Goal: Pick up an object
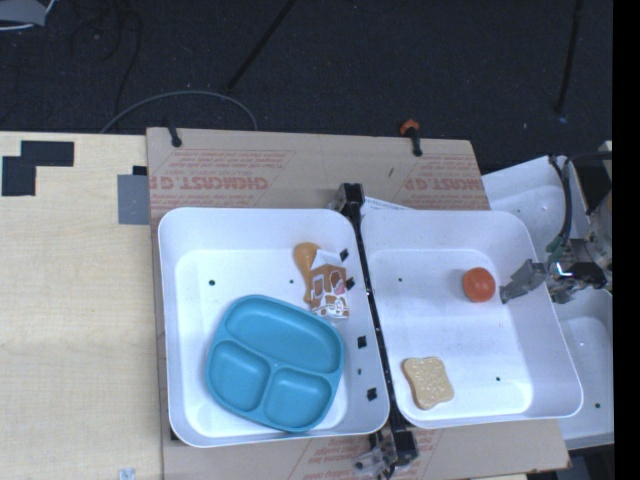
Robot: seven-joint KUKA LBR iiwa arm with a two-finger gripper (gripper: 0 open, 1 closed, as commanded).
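An orange-red ball [479, 284] lies in the right bin [520, 230], toward its right side. A slice of toast [428, 382] rests near that bin's front wall. In the left bin [185, 233] sit a blue divided plate [273, 362], a small patterned packet [328, 292] and a tan piece [305, 256] just behind it. My gripper [540, 277] hangs over the right bin's right edge, a short way right of the ball, with nothing seen between its fingers.
A black divider clamp [352, 200] joins the two bins along the middle. Brown cardboard [300, 173] lies under the bins. Cables and the arm's wrist [585, 258] crowd the far right edge. A wooden bench top [70, 308] extends to the left.
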